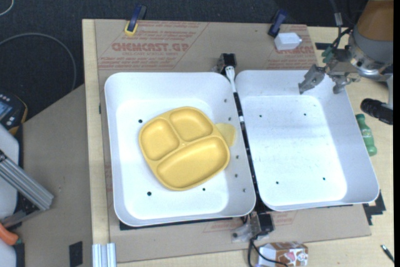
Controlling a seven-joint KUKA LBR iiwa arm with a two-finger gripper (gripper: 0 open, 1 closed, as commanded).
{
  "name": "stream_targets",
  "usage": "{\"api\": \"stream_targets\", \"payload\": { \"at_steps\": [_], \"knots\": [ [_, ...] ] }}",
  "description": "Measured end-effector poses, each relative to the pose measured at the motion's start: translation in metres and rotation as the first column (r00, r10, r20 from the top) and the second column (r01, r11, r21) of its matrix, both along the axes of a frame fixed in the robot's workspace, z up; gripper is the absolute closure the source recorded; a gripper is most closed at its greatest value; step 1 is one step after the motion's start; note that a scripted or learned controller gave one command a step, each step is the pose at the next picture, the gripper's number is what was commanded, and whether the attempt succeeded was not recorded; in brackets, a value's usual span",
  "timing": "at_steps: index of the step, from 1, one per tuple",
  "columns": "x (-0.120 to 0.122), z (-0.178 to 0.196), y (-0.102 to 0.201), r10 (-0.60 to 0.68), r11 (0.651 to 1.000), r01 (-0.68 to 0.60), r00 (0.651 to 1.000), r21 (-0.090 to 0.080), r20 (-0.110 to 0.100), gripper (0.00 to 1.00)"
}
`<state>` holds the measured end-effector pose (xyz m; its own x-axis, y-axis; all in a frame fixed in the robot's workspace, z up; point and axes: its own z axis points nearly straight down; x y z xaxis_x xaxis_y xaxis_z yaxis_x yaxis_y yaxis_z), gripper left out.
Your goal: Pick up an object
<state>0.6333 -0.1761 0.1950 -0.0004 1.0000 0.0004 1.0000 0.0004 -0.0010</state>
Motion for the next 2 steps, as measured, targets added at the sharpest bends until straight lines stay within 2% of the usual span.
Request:
{"api": "stream_targets", "payload": {
  "at_steps": [1, 2],
  "knots": [
    [-0.053, 0.088, 0.09, 0.008, 1.0, -0.008, 1.0, 0.002, 0.007, 0.0],
    [-0.108, 0.173, 0.158, 0.009, 1.0, -0.009, 1.0, 0.002, 0.011, 0.0]
  ]
}}
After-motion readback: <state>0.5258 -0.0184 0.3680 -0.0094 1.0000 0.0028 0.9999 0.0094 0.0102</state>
